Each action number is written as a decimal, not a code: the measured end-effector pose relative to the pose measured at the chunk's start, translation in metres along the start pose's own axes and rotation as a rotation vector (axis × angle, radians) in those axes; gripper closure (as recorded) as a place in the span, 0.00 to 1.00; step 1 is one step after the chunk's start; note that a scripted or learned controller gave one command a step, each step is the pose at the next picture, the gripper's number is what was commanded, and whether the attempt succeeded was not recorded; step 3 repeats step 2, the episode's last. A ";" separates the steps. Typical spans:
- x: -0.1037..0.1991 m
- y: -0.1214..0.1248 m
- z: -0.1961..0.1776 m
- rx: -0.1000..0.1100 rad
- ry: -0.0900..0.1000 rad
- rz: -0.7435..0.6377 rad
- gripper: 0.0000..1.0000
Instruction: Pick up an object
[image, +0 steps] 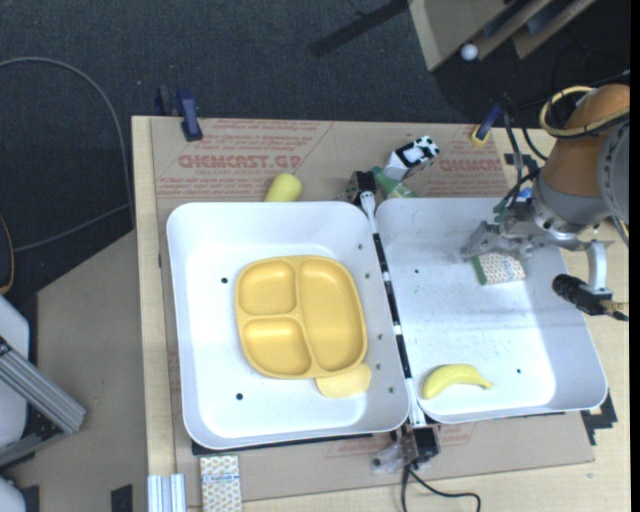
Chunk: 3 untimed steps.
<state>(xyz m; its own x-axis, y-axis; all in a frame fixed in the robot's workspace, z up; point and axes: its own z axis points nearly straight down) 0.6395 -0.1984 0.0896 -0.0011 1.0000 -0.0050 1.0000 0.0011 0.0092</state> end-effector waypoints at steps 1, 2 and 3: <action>0.001 0.003 -0.013 -0.009 0.001 -0.002 1.00; 0.001 0.003 -0.012 -0.008 0.001 -0.002 0.00; 0.001 0.003 -0.012 -0.008 0.001 -0.002 0.00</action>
